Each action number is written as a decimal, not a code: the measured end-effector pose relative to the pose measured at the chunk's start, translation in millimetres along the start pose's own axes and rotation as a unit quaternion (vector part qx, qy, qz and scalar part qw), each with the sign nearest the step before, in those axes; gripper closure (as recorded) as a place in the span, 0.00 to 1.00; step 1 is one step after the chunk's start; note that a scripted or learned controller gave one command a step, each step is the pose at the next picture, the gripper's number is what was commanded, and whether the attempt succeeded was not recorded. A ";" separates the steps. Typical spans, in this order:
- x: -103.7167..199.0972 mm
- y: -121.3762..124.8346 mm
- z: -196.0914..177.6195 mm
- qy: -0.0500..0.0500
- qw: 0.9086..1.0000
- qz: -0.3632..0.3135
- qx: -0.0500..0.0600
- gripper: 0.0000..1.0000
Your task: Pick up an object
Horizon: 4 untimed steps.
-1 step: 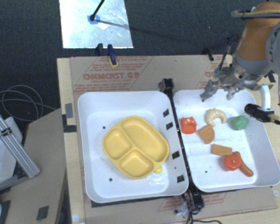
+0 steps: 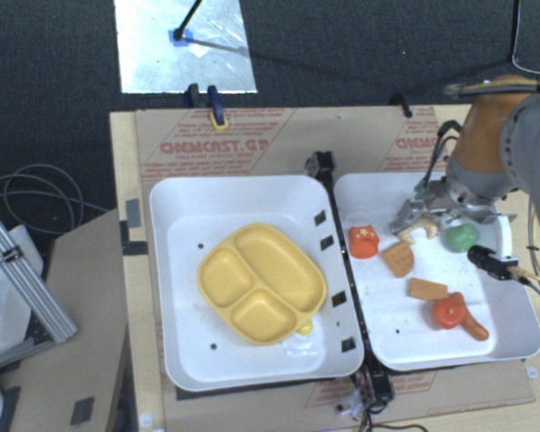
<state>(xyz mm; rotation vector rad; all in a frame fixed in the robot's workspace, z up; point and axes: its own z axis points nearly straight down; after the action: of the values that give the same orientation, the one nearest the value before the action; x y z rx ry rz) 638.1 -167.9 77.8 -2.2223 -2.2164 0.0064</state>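
Gripper (image 2: 419, 221) hangs low in the right bin (image 2: 514, 332), beside a green ball (image 2: 459, 237); whether it grasps anything cannot be told. A yellow tray (image 2: 260, 281) lies in the left bin (image 2: 179, 289).

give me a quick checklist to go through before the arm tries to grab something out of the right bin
1. Things to pick lie in the right bin: ok. A green ball, red tomato, waffle piece, orange block and red and orange toy are there.
2. Gripper is over the right bin: ok, near its upper part.
3. Gripper is free of any load: cannot tell.
4. Nearest target stands apart from others: ok, the green ball lies alone beside the gripper.
5. Yellow tray is out of the way: ok, it sits in the left bin.
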 end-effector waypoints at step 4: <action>67.7 -122.9 -4.4 0.001 1.000 -0.002 -0.001 0.00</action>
<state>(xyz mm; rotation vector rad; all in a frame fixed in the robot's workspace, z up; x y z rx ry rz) 515.5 -99.9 82.7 -2.2188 -2.2201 0.0012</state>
